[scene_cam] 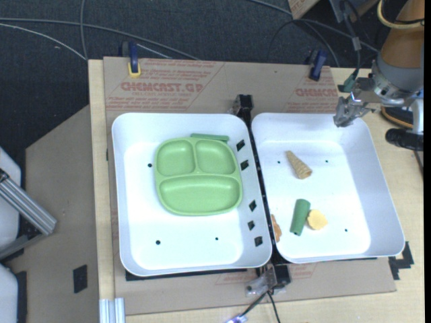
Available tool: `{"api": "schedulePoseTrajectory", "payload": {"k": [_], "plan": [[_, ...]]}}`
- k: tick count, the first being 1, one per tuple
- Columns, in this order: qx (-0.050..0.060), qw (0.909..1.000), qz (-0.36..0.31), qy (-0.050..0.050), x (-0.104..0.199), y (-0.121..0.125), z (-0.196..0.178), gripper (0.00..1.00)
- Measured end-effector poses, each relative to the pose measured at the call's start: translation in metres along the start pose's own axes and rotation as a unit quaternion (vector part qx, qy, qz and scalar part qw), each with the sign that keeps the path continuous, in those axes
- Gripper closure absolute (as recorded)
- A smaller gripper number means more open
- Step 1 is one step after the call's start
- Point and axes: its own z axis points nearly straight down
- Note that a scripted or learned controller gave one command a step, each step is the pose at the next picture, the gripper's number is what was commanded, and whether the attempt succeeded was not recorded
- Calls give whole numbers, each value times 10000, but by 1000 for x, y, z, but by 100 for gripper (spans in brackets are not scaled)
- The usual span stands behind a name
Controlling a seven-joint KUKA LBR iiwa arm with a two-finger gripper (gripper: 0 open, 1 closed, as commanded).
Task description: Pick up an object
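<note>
The right bin [377, 200] holds a tan cone-shaped piece [298, 164] near its middle, a dark green cylinder [299, 217] lower down, and a small yellow piece [316, 220] touching the cylinder's right side. A thin orange-brown piece [276, 228] lies at the bin's left edge. My gripper [345, 115] hangs over the right bin's far right corner, well away from all these objects. Nothing shows between its fingers.
The left bin [135, 227] holds a light green divided plate [198, 177] with a darker green flat piece [209, 137] behind it. Black clips line the seam between the bins. Clamps [134, 57] sit on the board's far edge. Cables run across the dark floor behind.
</note>
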Motion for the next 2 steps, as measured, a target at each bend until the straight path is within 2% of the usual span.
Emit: {"api": "schedulePoseTrajectory", "payload": {"k": [1,2], "plan": [[6,10000,1,4,0,1,-22,100],[45,10000,-16,22,55,-13,-16,100]]}}
